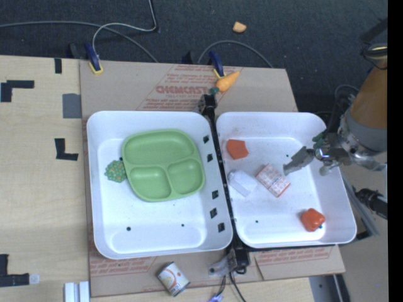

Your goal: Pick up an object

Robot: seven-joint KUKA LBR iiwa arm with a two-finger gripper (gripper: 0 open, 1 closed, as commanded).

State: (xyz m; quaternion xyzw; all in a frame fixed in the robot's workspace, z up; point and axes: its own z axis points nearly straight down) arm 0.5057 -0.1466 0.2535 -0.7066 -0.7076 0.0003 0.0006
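The right bin (327,194) holds an orange block (237,148) at its upper left, a white box with a pink pattern (272,179) in the middle, a pale clear piece (241,183) left of that box, and a red-orange object (312,219) near the lower right corner. My gripper (297,162) hangs over the right side of this bin, just right of and slightly above the patterned box, pointing down to the left. Nothing shows in its grasp.
The left bin (101,194) holds a green divided plate (165,164) and a speckled green ball (116,170) at the plate's left edge. An orange carrot-like toy (227,80) lies on the cardboard behind the bins. A small can (172,277) lies in front of them.
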